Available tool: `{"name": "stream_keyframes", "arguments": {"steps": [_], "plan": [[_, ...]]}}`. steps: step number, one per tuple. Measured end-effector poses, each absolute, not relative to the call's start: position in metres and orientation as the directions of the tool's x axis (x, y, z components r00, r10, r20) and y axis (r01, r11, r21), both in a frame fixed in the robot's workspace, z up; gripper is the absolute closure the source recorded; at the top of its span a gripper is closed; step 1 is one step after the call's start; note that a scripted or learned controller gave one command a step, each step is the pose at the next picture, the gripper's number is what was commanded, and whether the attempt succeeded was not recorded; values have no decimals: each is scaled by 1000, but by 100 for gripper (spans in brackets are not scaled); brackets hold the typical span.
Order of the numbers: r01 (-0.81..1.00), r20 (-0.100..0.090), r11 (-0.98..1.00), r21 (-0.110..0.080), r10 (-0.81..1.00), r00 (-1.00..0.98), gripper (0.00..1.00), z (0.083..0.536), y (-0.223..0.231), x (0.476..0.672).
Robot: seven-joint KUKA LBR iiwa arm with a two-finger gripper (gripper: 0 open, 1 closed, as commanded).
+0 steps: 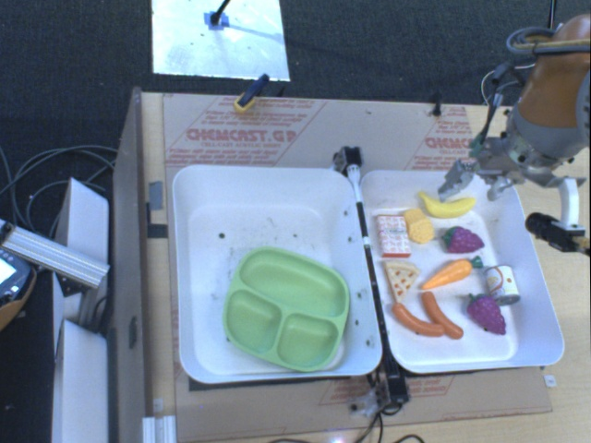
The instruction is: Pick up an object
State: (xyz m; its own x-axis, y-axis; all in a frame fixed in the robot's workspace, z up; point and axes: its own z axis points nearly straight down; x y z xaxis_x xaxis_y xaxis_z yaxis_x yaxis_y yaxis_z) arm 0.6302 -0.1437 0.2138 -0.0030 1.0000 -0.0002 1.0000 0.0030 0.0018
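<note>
My gripper (pixel 475 184) hovers over the far edge of the right bin (pixel 534 340), open, with nothing between its fingers. A yellow banana (pixel 448 206) lies just below it, apart from the fingertips. Further toward the front lie a yellow round piece (pixel 420 228), a red and white box (pixel 393 235), purple grapes (pixel 464 240), an orange carrot (pixel 450 273), a pizza slice (pixel 400 280), two sausages (pixel 429 317), a second bunch of grapes (pixel 487 313) and a small can (pixel 501 282).
The left bin (pixel 212 220) holds a green divided plate (pixel 288 309) at its front. A black divider strip (pixel 365 238) runs between the bins. Cardboard (pixel 277 127) lies under both bins, and a yellow-tipped tool (pixel 249 95) rests on its far edge.
</note>
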Motion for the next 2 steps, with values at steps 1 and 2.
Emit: {"name": "stream_keyframes", "arguments": {"steps": [1,2], "plan": [[1000,-1,3,3,1000,-3,0,95,-173,606],[1000,0,1,0,1000,-1,0,84,-167,562]]}}
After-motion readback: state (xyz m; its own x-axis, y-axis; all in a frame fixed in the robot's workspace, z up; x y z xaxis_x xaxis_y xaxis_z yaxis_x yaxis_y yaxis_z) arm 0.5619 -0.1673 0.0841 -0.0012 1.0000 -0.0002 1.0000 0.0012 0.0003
